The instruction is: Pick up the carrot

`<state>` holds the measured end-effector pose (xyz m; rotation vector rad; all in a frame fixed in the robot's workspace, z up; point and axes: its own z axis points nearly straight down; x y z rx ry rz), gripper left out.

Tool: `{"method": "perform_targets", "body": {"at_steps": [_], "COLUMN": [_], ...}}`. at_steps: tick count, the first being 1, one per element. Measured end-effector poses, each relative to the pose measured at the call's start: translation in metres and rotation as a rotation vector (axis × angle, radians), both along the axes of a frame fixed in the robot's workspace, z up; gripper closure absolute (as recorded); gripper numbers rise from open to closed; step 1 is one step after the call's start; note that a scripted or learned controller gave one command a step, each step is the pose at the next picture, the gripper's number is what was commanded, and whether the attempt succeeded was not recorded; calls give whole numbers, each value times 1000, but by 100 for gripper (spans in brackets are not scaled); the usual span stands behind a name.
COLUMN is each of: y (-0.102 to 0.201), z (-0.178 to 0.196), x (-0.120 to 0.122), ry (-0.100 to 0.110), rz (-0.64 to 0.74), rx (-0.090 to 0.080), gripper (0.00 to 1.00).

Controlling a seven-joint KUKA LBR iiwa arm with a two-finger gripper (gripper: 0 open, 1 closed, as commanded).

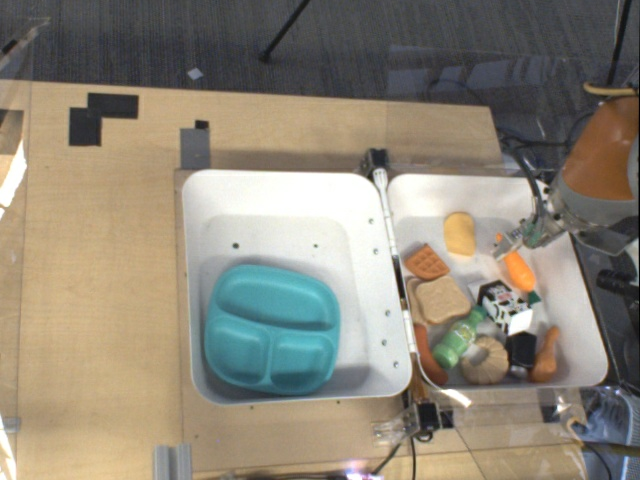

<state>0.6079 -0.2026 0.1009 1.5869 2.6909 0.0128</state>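
The carrot point(517, 269), orange with a green tip, lies tilted in the right bin point(590, 313) near its right wall. My gripper point(527, 234) hangs just beyond the carrot's upper end, reaching in from the right under the orange band of the arm point(602, 158). Its fingers stand open, with nothing between them. The carrot rests on the bin floor.
The right bin also holds a yellow piece point(459, 234), a waffle point(427, 262), toast point(441, 299), a green bottle point(455, 340), a black-and-white block point(503, 302) and an orange-brown piece point(546, 353). A teal divided tray point(271, 327) sits in the left bin point(270, 193).
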Motion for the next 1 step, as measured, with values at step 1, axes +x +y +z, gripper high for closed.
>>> {"method": "perform_targets", "body": {"at_steps": [1], "y": [70], "z": [32], "x": [-25], "ry": [12], "rz": [-311], "rx": [6], "gripper": [100]}}
